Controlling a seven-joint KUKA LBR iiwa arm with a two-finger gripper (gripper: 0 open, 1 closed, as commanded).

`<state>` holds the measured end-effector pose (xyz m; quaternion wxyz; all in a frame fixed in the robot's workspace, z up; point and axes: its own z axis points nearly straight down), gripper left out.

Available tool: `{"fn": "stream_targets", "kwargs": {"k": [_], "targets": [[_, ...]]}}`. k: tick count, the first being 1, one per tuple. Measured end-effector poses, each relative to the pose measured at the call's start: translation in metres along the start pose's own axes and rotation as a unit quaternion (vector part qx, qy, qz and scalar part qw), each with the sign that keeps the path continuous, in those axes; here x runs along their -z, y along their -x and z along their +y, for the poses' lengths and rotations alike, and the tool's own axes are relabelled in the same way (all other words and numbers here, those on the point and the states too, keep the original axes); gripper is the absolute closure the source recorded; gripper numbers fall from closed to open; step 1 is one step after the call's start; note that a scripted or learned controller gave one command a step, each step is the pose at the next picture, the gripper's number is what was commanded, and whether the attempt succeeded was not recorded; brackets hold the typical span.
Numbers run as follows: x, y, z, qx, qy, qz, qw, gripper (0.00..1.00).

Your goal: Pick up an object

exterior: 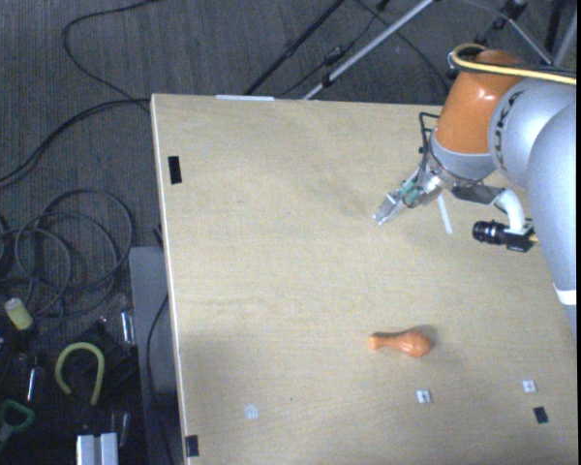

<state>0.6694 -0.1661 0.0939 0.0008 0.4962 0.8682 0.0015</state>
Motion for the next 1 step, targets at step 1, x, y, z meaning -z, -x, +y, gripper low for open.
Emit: {"fn": "stream_targets", "kwargs": {"k": [1], "targets": [[0.0797,-0.0296,0.0172,-0.058,-0.001,0.000,0.9983,1.00]]}}
